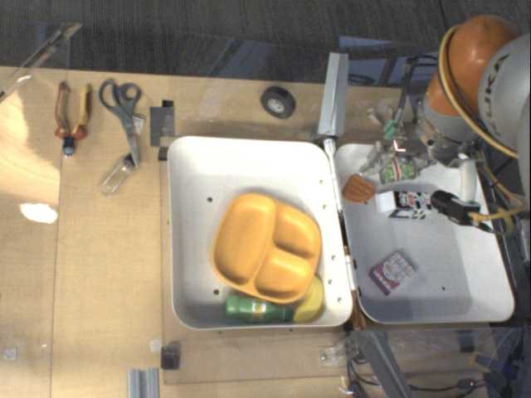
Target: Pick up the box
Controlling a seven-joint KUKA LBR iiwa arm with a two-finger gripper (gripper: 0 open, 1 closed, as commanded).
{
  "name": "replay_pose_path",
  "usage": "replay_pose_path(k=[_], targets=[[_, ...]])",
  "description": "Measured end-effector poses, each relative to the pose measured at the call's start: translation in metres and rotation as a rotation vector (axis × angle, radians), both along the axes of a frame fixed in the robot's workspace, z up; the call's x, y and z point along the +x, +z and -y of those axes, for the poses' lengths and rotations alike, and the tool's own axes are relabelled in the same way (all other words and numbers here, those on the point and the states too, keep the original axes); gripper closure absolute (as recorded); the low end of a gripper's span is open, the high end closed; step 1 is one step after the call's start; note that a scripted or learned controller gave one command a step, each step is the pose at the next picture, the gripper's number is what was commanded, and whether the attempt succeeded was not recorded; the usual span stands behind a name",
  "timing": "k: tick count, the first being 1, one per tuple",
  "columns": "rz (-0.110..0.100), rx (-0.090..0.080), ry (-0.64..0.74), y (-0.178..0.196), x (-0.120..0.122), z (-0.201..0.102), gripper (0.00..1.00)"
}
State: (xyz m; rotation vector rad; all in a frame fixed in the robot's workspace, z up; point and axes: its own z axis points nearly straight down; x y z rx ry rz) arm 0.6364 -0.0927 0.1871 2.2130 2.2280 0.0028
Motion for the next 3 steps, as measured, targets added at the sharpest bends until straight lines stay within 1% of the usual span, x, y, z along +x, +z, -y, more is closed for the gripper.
replay_pose_path(k=[1, 2, 3], targets=[[0.003, -0.001, 0.296, -0.063, -0.094, 0.034, 0.0], [0.002, 0.0, 0.131, -0.073, -0.135, 0.009, 0.0], [0.038, -0.011, 0.059, -0.09, -0.138, -0.003, 0.0]])
